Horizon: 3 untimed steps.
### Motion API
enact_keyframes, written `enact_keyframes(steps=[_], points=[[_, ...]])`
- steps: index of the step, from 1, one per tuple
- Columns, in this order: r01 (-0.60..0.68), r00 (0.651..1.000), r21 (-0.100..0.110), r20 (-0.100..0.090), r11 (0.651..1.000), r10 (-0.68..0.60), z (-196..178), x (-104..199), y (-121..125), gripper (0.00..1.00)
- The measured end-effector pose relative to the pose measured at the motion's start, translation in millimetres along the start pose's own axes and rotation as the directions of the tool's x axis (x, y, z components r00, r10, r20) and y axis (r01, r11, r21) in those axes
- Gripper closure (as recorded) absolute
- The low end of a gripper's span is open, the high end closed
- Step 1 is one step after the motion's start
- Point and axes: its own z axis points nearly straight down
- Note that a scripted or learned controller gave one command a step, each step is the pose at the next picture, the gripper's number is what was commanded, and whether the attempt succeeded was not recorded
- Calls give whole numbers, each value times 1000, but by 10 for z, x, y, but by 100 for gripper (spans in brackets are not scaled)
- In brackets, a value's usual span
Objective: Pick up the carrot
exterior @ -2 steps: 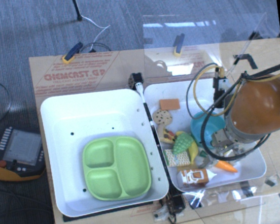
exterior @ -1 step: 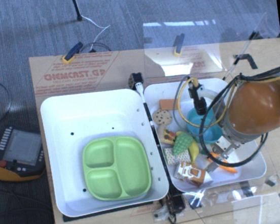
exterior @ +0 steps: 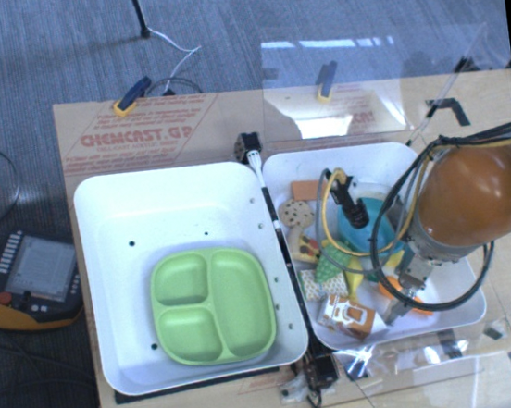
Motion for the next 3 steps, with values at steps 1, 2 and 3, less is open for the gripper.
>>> enact_keyframes(steps=[1,2,3], points=[[-3,1000,2,0,1000,3,-105,4,-21,100],[135,991,-9,14,991,-135,-508,-371,-506,100],[-228,974,-13,11,974,228,-912,-944,-1532,100]])
